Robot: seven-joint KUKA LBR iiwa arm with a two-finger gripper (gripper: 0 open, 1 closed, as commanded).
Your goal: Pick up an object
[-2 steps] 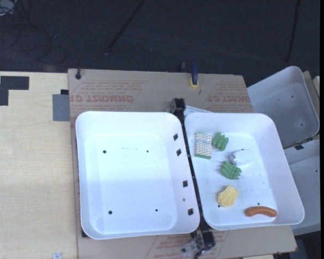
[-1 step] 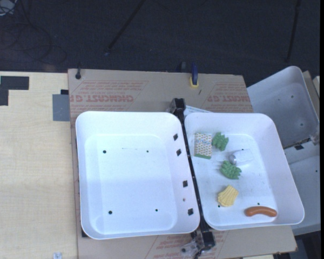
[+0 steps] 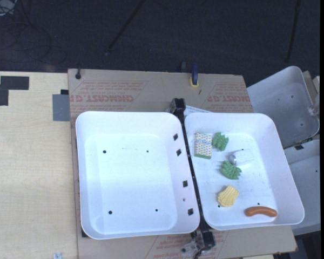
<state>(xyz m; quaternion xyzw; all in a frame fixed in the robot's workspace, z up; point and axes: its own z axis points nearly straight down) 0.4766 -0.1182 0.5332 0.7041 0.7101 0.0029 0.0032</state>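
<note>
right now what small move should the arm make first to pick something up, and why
Probably reach in from the right and hover over the orange sausage-shaped piece in the right bin. It lies apart from the yellow piece and the green ones, nearest the arm's side, so the approach looks least crowded.

This looks like a robotics lab bench. Two shallow white bins [image 3: 130,226] sit clipped side by side on a cardboard sheet [image 3: 151,93], itself laid over a pale wooden tabletop [image 3: 27,171]. Behind the cardboard, loose cables [image 3: 21,4] trail across a dark floor.
</note>
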